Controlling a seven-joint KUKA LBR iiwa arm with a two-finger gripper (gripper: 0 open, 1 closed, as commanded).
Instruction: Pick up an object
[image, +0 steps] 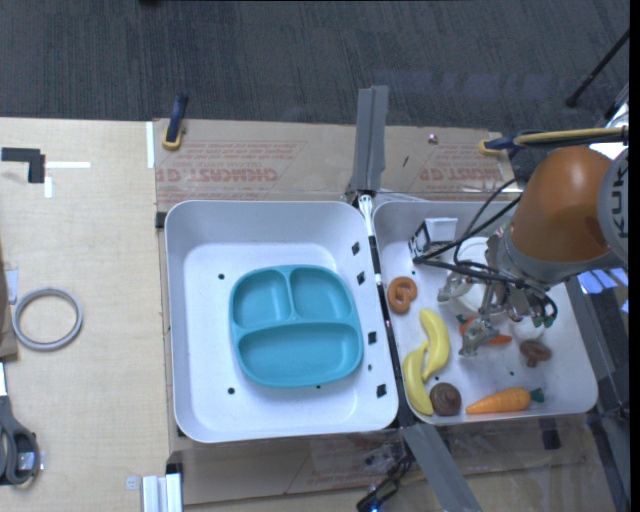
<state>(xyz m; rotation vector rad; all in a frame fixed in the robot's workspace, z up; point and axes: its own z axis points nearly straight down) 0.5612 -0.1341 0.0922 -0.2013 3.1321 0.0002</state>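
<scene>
Gripper (482, 322) is down inside the right bin (570, 395), fingers pointing at the floor of the bin; cables and the wrist cover too much, so can't tell if they're spread or clamped, or whether anything sits between them. Just beside the tips, toward the near side, lies a small orange-red piece (487, 341), long axis roughly left-right; too small to identify. Banana (427, 360) is left of the gripper, long axis running far-to-near, curved, upper end near the doughnut (402, 293), lower end by the bin's front-left corner. Brown round item (445, 399) touches or nearly touches the banana's lower end. Carrot (498, 401) lies along the front wall, long axis left-right, green top pointing right, tip pointing left at the brown round item. Another small brown lump (535, 351) sits right of the gripper. Left bin (190, 330) holds a blue divided plate (296, 325), well apart from the arm. Tape ring (43, 318) lies on the bench at far left.
</scene>
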